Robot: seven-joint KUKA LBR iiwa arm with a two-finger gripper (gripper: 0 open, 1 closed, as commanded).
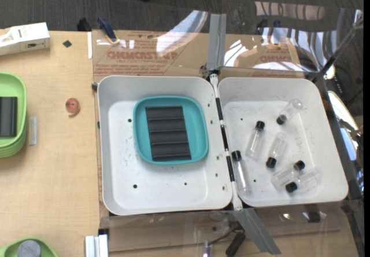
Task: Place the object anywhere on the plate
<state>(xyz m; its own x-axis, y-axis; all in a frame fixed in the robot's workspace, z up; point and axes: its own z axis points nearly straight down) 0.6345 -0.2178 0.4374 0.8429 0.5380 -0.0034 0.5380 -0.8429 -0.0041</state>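
A teal square plate [199, 134] sits in the left white bin [115, 157], toward its upper middle. A dark ribbed block [167, 132] lies on the plate's centre. In the right white bin [324, 111] lie several clear plastic vials with black caps: one near the upper right [288, 112], one at the centre left [255, 137], one in the middle [276, 151], one along the left wall [240, 170], and a pair at the lower right [296, 176].
A wooden bench top lies to the left with a green tray [17, 128], a small red disc [71, 106] and a white box [24, 37]. Clear plastic sheets and a metal divider [217, 41] stand behind the bins.
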